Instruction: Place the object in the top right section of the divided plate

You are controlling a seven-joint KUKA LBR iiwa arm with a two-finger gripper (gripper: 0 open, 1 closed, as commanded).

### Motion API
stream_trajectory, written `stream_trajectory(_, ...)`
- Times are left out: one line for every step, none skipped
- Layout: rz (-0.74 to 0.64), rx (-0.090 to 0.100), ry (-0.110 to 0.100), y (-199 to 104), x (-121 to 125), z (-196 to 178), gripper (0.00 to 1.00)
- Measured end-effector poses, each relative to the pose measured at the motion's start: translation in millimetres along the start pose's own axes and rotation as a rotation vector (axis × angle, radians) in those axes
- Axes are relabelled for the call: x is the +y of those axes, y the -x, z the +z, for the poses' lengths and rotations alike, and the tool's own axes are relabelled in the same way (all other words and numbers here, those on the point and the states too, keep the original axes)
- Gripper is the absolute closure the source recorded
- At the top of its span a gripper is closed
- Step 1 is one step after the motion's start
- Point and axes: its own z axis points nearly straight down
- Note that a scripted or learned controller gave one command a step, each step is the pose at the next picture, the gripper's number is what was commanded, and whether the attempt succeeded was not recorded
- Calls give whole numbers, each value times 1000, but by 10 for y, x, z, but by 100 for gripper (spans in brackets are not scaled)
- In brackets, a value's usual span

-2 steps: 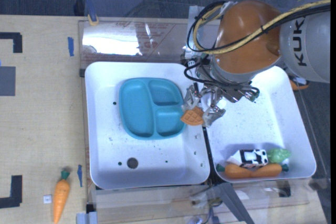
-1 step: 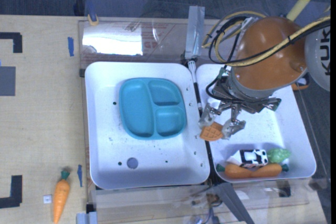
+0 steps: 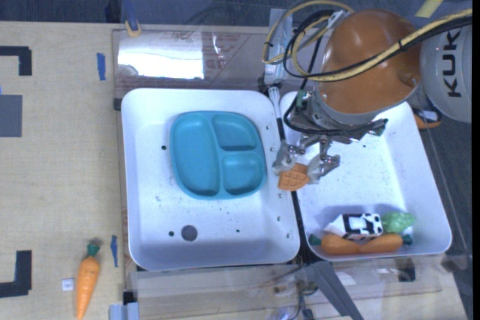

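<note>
The pincer (image 3: pixel 306 165) hangs over the seam between the two white bins, and there's a small orange-brown waffle-like piece (image 3: pixel 293 177) right at its tips, seemingly pinched between the metal fingers (image 3: pixel 287 158), so it reads as clamped on that piece, though the view is tight. The teal divided plate (image 3: pixel 218 154) sits just to the pincer's left, in the left bin (image 3: pixel 150 236). Its top right section (image 3: pixel 235 133) lies up and to the left of the pincer, close by, with the lower right section directly left. That's the relation that matters: a short carry leftward and slightly up the view should bring the piece over the target compartment. The piece looks roughly squarish, no strong long axis to worry about. Below and right of the pincer, in the right bin (image 3: pixel 427 183), rest a toy carrot (image 3: pixel 356 243), a black-and-white toy (image 3: pixel 363 224) and something green (image 3: pixel 397 221). Far down-left, on the bench (image 3: pixel 52 161), lies another carrot (image 3: pixel 88 279).
</note>
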Motion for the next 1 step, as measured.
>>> stream_trajectory(289,-2,-2,654,-513,-3,100)
